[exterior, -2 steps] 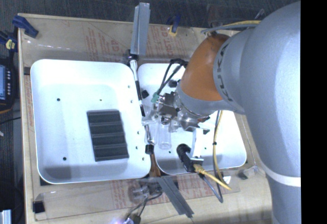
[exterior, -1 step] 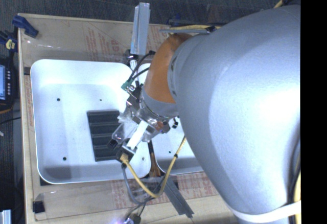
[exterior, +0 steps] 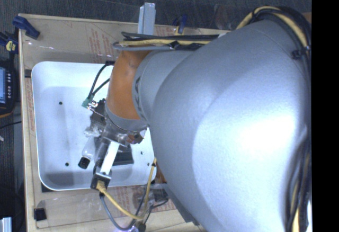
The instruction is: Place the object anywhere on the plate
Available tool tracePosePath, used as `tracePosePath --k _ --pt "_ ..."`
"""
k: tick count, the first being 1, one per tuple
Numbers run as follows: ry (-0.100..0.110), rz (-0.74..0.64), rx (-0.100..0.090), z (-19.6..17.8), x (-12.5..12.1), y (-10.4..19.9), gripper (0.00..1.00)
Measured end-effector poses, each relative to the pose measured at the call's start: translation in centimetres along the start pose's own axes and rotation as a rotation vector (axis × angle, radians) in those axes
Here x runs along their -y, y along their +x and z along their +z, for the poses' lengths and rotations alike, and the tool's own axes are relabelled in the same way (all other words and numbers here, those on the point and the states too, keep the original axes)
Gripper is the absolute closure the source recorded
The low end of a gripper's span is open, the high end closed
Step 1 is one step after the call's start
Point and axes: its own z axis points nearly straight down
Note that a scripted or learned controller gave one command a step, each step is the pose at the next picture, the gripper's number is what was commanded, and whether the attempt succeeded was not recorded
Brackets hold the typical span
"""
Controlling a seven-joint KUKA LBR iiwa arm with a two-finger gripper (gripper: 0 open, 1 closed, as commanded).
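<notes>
My gripper [exterior: 98,126] hangs low inside the left white bin [exterior: 53,82], over the right half of its floor. The wrist with its orange band [exterior: 124,88] comes down from the upper right, and the arm's big grey body [exterior: 233,119] covers everything to the right of the bin. A dark flat patch [exterior: 125,158] lies on the bin floor just right of the gripper. I cannot tell whether it is an object or a shadow.
The bin's left half shows bare white floor with a few small dark dots [exterior: 60,103]. A wooden bench [exterior: 69,35] surrounds the bin. Blue clamps [exterior: 25,26] sit at its upper left corner, and a dark device [exterior: 6,88] stands at the left edge.
</notes>
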Motion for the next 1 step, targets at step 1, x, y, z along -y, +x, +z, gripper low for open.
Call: tracePosePath --k 1 --pt "-0.004 0.012 -0.002 -0.98 -7.71 -4.67 1.0"
